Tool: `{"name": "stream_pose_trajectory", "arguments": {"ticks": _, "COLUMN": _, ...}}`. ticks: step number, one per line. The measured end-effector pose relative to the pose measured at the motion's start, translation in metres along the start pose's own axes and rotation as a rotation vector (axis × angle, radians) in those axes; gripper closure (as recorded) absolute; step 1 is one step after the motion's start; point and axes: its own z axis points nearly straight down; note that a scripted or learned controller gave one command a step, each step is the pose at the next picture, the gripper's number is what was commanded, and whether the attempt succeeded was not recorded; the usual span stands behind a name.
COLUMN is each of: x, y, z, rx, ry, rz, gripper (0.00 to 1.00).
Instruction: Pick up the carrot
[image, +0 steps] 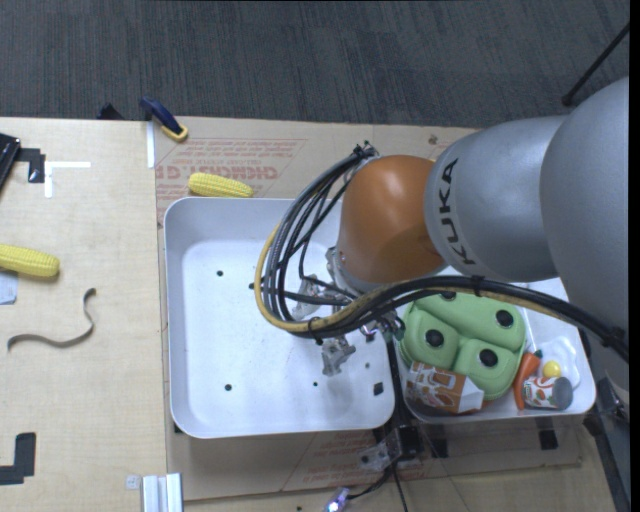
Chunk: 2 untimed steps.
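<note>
arm (520, 190): hides much of right bin (580, 345) | carrot (526, 378): partly visible | end effector (335, 357): grip unreadable

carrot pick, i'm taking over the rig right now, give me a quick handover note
Gripper: hangs over the right part of the left bin, nothing visible between its fingers; whether they are open or shut is unclear.
Carrot: in the right bin, near its right end, beside the green toy and a small box.
Done: nothing, the carrot is not picked.
Left: move the arm across to the right bin, grasp the carrot, lift it.
Two corn cobs lie outside the bins.
</note>
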Motion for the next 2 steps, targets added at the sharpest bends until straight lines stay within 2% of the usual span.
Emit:
{"name": "stream_pose_trajectory", "arguments": {"ticks": 1, "x": -0.020, "y": 0.024, "z": 0.011, "rx": 0.000, "ry": -0.002, "rz": 0.054, "gripper": 0.00}}
{"name": "stream_pose_trajectory", "arguments": {"ticks": 2, "x": 0.015, "y": 0.100, "z": 0.011, "rx": 0.000, "ry": 0.001, "rz": 0.046, "gripper": 0.00}}
